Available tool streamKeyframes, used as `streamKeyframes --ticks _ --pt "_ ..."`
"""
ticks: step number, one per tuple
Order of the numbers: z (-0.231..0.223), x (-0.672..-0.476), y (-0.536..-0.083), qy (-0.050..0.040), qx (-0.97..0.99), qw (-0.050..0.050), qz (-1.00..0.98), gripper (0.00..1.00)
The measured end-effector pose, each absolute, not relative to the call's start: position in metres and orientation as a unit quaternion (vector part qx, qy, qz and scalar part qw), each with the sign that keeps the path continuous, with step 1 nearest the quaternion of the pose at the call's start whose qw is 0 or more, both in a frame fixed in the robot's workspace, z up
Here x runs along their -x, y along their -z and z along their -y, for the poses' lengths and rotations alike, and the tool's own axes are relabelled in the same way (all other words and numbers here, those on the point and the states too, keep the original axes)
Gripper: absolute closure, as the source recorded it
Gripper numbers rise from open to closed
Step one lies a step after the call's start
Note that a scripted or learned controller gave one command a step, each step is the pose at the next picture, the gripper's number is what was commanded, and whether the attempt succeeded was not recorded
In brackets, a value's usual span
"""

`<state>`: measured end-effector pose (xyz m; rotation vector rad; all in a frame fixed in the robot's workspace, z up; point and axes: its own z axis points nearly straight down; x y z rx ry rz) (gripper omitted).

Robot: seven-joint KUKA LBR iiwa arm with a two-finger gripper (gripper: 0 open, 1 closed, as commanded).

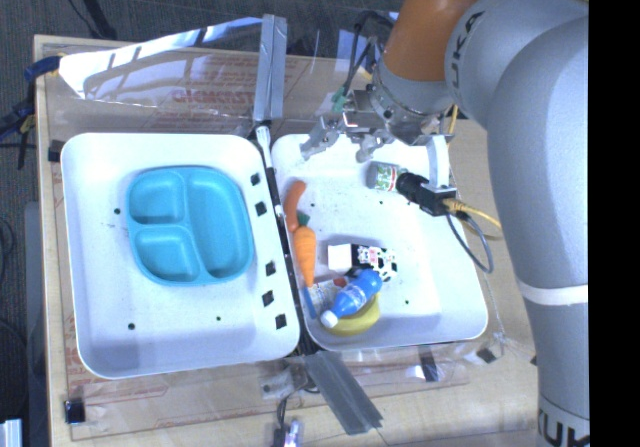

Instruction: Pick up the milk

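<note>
White milk carton [362,258] below jaws [342,143]

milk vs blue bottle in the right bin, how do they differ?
Shape: the milk is a boxy carton; the bottle is rounded with a narrow neck.
Colour: the milk is white with black patches; the bottle is blue with a white cap.
Support: the milk lies on the bin floor; the bottle rests on something yellow.
Shared: both lie on their sides in the same bin, close together, with the end effector up at the far edge, away from both.
</note>
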<state>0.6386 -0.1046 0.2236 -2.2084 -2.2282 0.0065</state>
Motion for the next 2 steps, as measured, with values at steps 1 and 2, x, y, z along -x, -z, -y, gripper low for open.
streamKeyframes --ticks 1,2 --pt "0.151 -0.592 -0.139 -0.0011 0.610 0.002 0.792 0.00" --pt "0.164 -0.547 -0.092 -0.0008 0.634 -0.001 0.773 0.00"
